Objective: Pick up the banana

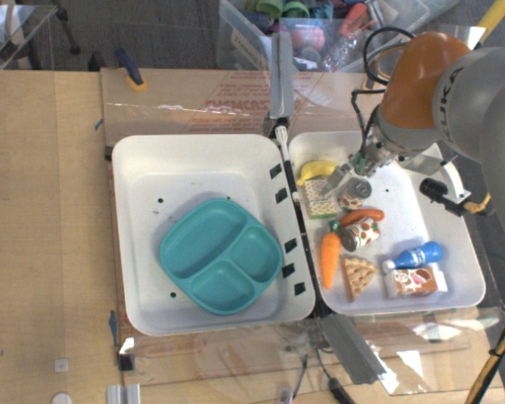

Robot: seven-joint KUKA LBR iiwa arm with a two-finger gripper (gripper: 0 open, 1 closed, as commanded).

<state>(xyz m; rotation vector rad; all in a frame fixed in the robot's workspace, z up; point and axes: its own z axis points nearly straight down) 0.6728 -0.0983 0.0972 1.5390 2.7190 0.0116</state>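
A small yellow banana (315, 171) lies at the far left corner of the right bin (454, 251), against the divider. My gripper (359, 166) hangs over the far part of that bin, a short way to the right of the banana and above a small round can (354, 192). The grey arm with its orange band (421, 78) comes in from the upper right. The banana lies free on the bin floor with nothing of the gripper around it.
The right bin also holds a waffle-like block (320, 199), a hot dog (362, 218), a carrot (329, 257), a pizza slice (358, 275), a blue-capped bottle (418, 256) and a printed box (414, 282). A teal divided plate (220, 255) lies in the left bin (143, 192).
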